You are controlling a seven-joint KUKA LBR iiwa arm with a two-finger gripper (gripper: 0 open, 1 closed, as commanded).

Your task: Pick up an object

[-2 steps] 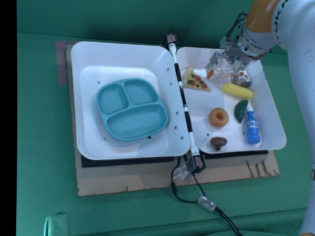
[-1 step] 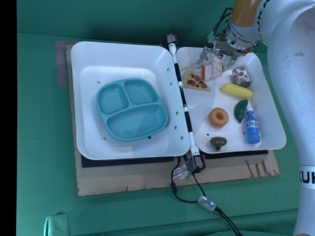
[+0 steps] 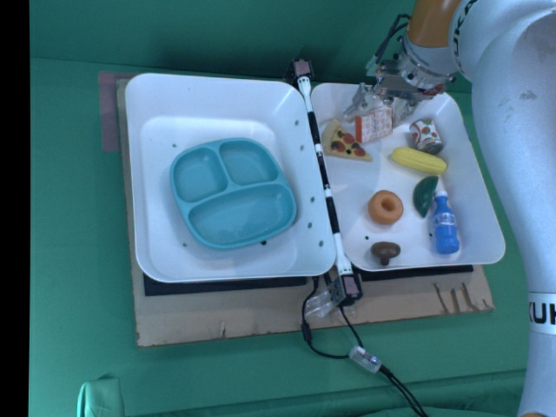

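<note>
2 white bins lie side by side. Gripper (image 3: 380, 102) sits at the right bin's (image 3: 486, 233) far edge, touching a red-and-white carton (image 3: 373, 124); finger state indeterminable. Left bin (image 3: 148, 233) holds 1 teal plate (image 3: 233, 193) (wide margins all around).

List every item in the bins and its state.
Teal plate: flat, left bin.
Pizza slice: flat.
Carton: upright, under the gripper.
Corn: lying.
Blue bottle: lying.
Donut: flat.
Mushroom: tipped over.
</note>
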